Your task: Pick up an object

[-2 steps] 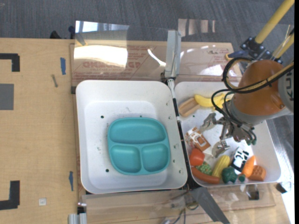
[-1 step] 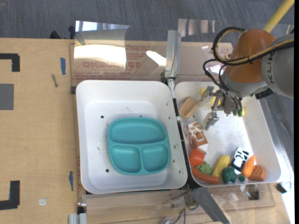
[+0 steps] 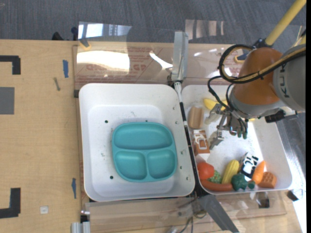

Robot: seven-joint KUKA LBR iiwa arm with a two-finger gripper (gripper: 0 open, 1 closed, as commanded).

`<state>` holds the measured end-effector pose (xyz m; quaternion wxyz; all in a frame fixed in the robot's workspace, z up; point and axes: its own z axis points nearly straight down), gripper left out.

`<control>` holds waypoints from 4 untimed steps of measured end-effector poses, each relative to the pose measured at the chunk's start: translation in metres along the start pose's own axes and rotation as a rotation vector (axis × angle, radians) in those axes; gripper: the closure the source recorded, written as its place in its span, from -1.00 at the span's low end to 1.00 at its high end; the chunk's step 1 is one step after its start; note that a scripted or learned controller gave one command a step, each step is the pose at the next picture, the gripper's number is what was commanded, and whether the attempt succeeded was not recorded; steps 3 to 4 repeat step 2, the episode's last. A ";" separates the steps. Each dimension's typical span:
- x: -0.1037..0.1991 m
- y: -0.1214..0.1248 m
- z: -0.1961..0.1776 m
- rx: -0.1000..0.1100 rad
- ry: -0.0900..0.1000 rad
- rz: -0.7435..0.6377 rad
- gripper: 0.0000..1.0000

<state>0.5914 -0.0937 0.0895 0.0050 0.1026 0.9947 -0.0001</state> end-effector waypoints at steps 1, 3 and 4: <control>0.091 -0.017 -0.035 0.001 0.004 0.133 -1.00; -0.012 0.021 -0.100 -0.002 -0.003 0.173 -1.00; -0.012 0.021 -0.100 -0.002 -0.003 0.173 -1.00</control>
